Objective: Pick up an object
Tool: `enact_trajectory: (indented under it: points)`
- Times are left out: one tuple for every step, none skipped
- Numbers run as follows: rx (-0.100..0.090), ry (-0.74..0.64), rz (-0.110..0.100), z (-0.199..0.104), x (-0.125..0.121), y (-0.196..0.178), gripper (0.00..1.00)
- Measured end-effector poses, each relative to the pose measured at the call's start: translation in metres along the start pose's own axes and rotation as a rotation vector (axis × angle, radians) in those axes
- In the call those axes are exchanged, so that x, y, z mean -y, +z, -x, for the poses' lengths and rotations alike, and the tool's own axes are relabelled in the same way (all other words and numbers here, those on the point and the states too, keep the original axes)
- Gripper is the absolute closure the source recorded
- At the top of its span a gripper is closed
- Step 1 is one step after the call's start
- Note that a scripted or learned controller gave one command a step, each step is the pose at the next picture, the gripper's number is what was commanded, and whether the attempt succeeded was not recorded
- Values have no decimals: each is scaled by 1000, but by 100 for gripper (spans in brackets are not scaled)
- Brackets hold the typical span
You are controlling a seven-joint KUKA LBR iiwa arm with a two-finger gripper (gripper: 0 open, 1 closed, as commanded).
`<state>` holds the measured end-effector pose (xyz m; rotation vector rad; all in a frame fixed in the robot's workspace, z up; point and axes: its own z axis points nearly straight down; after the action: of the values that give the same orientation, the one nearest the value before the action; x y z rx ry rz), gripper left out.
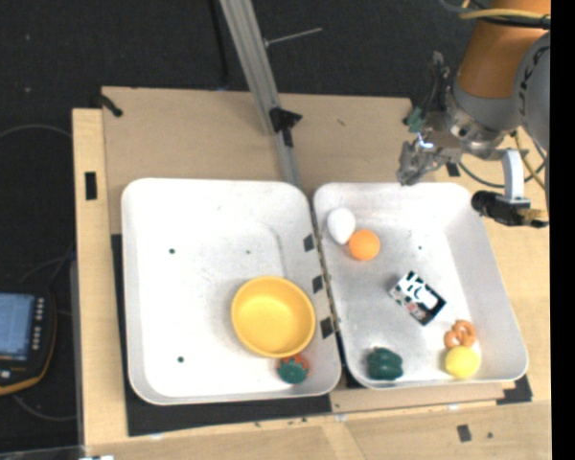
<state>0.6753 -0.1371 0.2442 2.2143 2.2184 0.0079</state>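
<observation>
The gripper (414,166) hangs above the right bin's (479,257) far edge, finger state indeterminate, so the arm should descend vertically over the isolated orange ball (364,245) near the bin's far-left corner, avoiding the adjacent white egg (340,225).

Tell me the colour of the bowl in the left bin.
Yellow; the bowl shows best in the camera view.

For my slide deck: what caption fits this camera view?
Arm's gripper hovers above the right bin's far rim; yellow bowl sits in the left bin.
</observation>
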Motion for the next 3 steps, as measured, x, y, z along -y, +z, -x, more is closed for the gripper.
enact_trajectory:
  points:
    - [1,1,-9,2,0,13,100]
    - [-1,-3,-9,-50,6,21,100]
    - [-3,-4,-9,-95,9,10,100]
